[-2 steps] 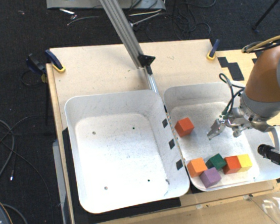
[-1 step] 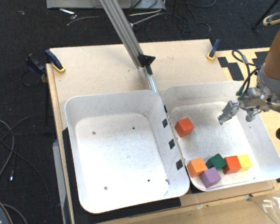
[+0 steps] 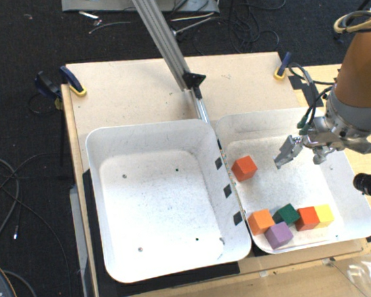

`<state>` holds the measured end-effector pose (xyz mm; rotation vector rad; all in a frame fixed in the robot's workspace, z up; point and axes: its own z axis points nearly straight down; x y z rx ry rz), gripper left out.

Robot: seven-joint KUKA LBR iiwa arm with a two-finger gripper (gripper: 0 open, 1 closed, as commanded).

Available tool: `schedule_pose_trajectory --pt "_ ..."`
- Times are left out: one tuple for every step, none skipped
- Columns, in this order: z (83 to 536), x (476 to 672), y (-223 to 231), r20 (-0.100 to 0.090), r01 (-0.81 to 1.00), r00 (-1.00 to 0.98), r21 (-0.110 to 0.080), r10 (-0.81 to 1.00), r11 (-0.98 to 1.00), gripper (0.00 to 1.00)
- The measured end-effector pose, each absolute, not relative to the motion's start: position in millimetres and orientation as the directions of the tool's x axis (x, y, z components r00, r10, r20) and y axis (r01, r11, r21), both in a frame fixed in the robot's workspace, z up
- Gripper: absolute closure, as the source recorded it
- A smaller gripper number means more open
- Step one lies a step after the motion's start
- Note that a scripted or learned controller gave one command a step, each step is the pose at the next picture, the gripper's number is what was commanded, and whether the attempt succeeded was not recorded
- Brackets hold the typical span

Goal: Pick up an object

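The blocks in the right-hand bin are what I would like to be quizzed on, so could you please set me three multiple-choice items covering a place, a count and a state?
1. Where does the lone orange block lie?
A. in the left bin
B. in the right bin, apart from the cluster
C. on the bare bench

2. How many blocks are there in all?
A. three
B. four
C. six

3. What is between the gripper's fingers?
A. nothing
B. the purple block
C. the green block

Answers:
1. B, since it sits alone in the right bin, up from the cluster.
2. C, since the cluster holds an orange, a green, a red-orange, a yellow and a purple block, plus the lone one.
3. A, since the open fingers hang above bare bin floor.
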<state>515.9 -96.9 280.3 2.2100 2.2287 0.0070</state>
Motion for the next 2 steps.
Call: schedule_pose_trajectory --pt "285.2 489.2 -75.2 0.001 1.000 -0.005 -0.001 1.000 0.005 0.00" --pt "190.6 566.6 -89.1 -0.001 1.000 -0.002 -0.005 1.000 0.002 0.00"
